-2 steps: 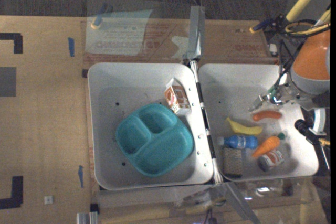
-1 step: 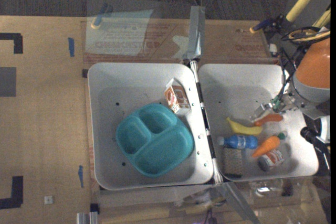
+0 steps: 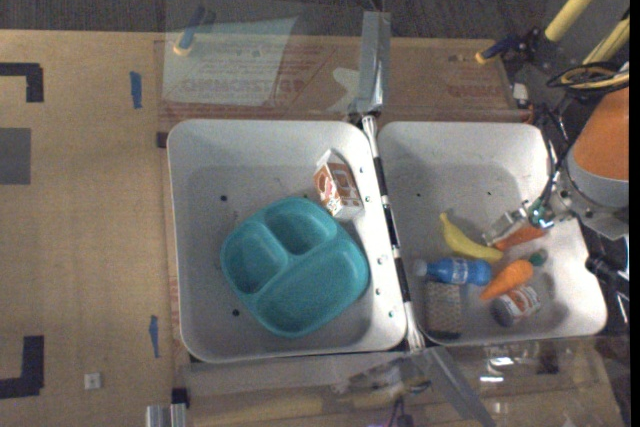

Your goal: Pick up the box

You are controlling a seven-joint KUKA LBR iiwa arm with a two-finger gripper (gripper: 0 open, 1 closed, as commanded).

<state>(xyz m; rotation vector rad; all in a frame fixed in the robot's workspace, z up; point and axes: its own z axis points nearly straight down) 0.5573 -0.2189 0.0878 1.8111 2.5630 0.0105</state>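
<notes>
1. Task object: the box (image 3: 338, 183), a small carton with red-and-white print, lies in the left bin (image 3: 190, 215). It sits near that bin's upper right corner, tilted, just beside the divider between the bins and touching or nearly touching the upper edge of the teal divided plate (image 3: 295, 265).

2. Arm: the arm (image 3: 605, 155), with its orange band, enters from the right and hangs over the right bin (image 3: 450, 155). The gripper (image 3: 530, 218) is low over that bin's right half, near the orange items.

3. Gripper state: cannot tell. The tool is small and partly merged with the objects beneath it; whether it is spread or pressed together is not legible, and nothing can be confirmed as held.

4. Right bin contents: a banana (image 3: 466, 240), a blue-labelled bottle (image 3: 455, 270), a carrot (image 3: 507, 278), a small can (image 3: 515, 303), a dark mesh item (image 3: 444, 307) and an orange-red object (image 3: 520, 236) directly at the gripper.

5. Step in hand, as judged: approach not yet made. The gripper is in the wrong bin, well apart from the box.

6. Next move, as judged: rise, cross the divider to the left, and descend over the box with the opening aligned across its narrow faces.

7. Risk: the box's tilt and its closeness to both wall and plate leave little room for a clean grasp.
</notes>
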